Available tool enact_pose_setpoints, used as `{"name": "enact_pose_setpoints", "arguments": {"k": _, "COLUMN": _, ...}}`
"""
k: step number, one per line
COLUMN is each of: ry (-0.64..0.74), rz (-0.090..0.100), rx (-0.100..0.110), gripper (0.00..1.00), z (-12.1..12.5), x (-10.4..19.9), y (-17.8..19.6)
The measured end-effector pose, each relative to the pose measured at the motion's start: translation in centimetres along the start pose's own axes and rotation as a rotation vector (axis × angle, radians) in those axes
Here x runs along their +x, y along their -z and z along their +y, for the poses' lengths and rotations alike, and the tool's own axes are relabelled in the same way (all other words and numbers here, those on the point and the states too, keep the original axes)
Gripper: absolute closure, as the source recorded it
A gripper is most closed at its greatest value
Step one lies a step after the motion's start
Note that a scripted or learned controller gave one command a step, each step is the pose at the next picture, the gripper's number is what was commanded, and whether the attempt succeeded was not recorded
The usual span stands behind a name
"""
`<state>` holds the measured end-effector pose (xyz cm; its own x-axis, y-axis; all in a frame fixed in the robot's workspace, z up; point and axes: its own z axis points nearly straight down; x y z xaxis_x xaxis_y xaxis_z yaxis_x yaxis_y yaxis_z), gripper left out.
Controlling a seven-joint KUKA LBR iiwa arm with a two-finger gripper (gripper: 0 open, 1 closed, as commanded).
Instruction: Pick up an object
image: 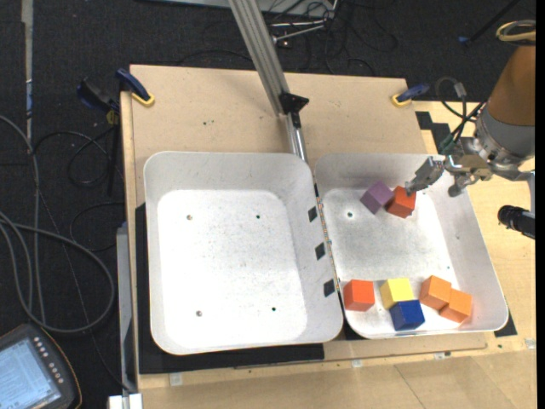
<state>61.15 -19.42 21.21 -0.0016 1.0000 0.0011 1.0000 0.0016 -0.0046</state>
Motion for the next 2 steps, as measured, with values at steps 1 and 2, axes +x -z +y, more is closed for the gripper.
{"name": "enact_pose_setpoints", "arguments": {"k": 1, "ry": 0.002, "rz": -0.002, "rx": -0.004, "gripper": 0.00, "z": 0.1, "x": 0.0, "y": 0.3}}
{"name": "enact_pose_setpoints", "arguments": {"k": 2, "ry": -0.002, "rz": 0.000, "rx": 0.001, "gripper": 0.00, "z": -0.9, "x": -0.1, "y": -5.4}}
